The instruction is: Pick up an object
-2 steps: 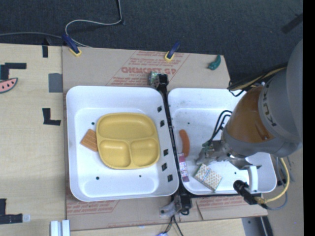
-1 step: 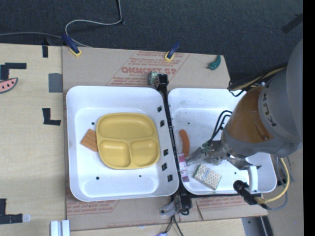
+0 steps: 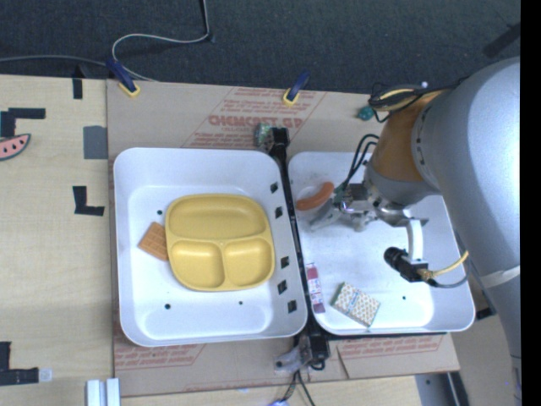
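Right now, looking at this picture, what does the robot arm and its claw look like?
The arm is bulky, rounded and light grey, with an orange band above the wrist. Black cables run along the wrist, and yellow wires loop near the top of the band. The claw is a small grey metal assembly. A white bracket with a black, yellow-wired connector sits beside it.

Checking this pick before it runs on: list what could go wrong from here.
1. The gripper is low by the orange sausage-shaped object, which lies near the right bin's left wall; a grasp may clip the wall or push the object away.
2. The patterned packet lies flat, so it may be hard to grasp.
3. The dangling cable could snag.
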Motion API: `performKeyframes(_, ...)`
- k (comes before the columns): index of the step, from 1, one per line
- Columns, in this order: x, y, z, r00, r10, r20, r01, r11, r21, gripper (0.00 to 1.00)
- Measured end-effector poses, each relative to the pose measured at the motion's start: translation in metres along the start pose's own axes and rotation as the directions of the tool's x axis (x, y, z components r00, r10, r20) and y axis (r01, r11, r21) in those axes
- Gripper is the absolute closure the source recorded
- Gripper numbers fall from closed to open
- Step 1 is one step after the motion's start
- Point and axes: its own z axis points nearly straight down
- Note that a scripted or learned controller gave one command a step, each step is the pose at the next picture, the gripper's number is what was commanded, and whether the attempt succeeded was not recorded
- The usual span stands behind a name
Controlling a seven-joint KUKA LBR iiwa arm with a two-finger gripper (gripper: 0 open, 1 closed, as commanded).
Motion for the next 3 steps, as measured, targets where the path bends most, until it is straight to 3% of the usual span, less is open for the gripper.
performKeyframes(1,-0.001,0.0,-0.01,1.0,0.0,0.003,0.0,1.0,0.001,1.0)
performKeyframes(2,-0.001,0.0,-0.01,1.0,0.0,0.003,0.0,1.0,0.001,0.0)
performKeyframes(3,0.002,0.036,0.001,1.0,0.001,-0.001,-0.001,1.0,0.004,0.0)
